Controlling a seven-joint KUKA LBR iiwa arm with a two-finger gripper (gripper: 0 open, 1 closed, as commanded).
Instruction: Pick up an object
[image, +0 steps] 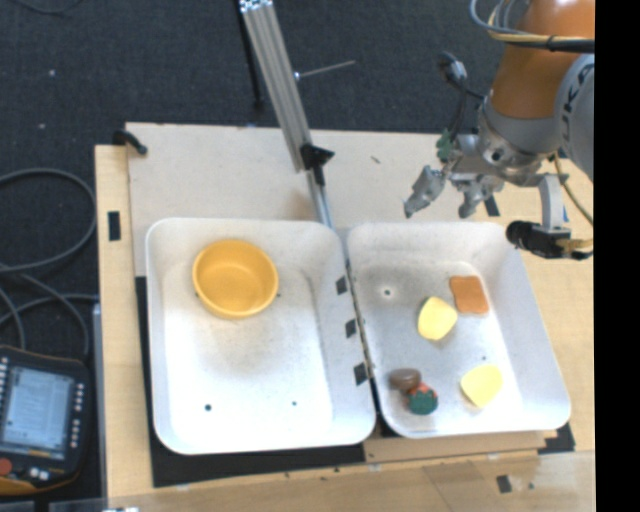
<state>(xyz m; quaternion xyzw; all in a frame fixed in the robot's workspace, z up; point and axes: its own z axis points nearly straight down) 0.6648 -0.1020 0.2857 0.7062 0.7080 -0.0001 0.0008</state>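
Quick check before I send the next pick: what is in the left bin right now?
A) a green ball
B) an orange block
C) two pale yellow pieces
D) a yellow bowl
D: the yellow bowl sits alone in the left bin, while the orange block, the green ball and the two pale yellow pieces all lie in the right bin.

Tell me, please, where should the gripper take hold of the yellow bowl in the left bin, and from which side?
Probably grip the yellow bowl by its rim, descending from above. It stands upright and open, so one finger can go inside and one outside the thin wall. The gripper is open, over the right bin's far edge.
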